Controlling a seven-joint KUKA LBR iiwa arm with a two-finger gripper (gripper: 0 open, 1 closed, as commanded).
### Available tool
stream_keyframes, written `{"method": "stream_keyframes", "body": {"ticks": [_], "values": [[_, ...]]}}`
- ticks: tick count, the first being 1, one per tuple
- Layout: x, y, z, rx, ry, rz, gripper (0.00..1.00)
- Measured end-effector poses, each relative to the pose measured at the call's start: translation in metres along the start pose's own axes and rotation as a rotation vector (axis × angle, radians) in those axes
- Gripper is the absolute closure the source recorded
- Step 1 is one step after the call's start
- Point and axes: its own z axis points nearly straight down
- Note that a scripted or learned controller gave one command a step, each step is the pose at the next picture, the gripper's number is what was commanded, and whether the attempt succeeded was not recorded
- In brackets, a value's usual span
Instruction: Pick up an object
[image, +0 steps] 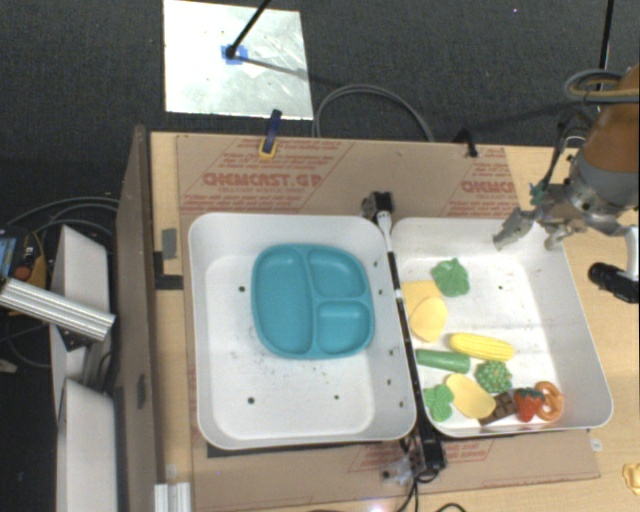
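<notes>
Bins (230, 250): two; blue plate (311, 301): one; corn cob (482, 347): one.

Robotics lab: cardboard-topped bench (300, 165), loose cables (60, 215), white bins (215, 300).

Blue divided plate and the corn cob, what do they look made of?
Blue divided plate: likely moulded plastic, matte to satin; uniform teal colour, soft rounded compartment ridges, no sharp glare.
Corn cob: probably toy plastic or rubber; flat saturated yellow with slight sheen. Too small to be sure.
</notes>
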Motion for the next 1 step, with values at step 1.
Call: {"method": "stream_keyframes", "body": {"ticks": [1], "values": [[-0.0012, -0.1008, 0.0747, 0.015, 0.004, 0.006, 0.0]]}}
